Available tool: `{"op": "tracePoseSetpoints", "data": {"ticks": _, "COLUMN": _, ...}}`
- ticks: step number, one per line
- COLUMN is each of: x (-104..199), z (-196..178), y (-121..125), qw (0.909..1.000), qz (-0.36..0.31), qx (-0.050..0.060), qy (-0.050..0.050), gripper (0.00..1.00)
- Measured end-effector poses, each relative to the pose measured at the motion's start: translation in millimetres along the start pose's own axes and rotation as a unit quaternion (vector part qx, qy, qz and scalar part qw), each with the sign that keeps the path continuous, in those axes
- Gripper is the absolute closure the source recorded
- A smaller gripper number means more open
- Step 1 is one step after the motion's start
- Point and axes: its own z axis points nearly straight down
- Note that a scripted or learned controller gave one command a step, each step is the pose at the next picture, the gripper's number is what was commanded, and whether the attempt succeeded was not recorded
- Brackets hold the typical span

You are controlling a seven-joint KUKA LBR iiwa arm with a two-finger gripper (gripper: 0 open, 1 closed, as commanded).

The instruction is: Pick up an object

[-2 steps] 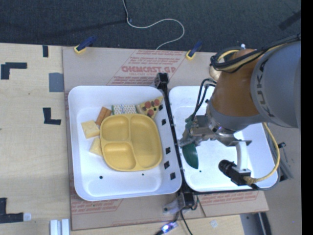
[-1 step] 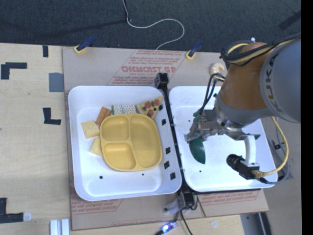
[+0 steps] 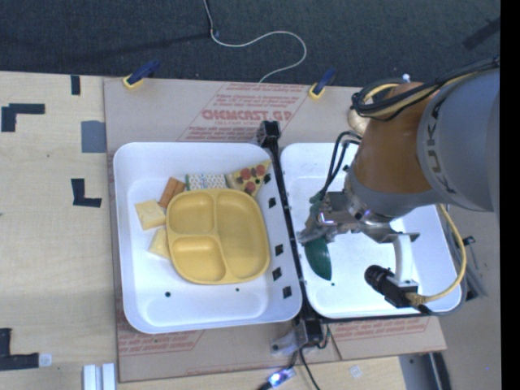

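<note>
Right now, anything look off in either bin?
Mildly. In the left bin, the yellow divided plate lies on top of several flat cracker-like pieces, covering parts of them. In the right bin, a dark green object sits by the hand. Nothing looks spilled or broken.

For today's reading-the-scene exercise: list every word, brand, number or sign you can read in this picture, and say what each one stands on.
"CHEMCAST GP", red, upside down, on the brown board under the bins.
"KU", part of a brand name, dark letters on the grey arm.
Smaller red lines around "CHEMCAST GP" on the board: too small to read.
The black shapes on the bench are marks, not letters.
</note>
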Motion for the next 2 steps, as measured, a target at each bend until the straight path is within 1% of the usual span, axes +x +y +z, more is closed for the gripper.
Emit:
{"op": "tracePoseSetpoints", "data": {"ticks": 1, "x": -17, "z": -12, "y": 6, "qw": 1.0000, "qz": 0.001, "qx": -0.001, "qy": 0.000, "gripper": 1.00}}
{"op": "tracePoseSetpoints", "data": {"ticks": 2, "x": -10, "z": 0, "y": 9, "qw": 1.0000, "qz": 0.000, "qx": 0.000, "qy": 0.000, "gripper": 1.00}}
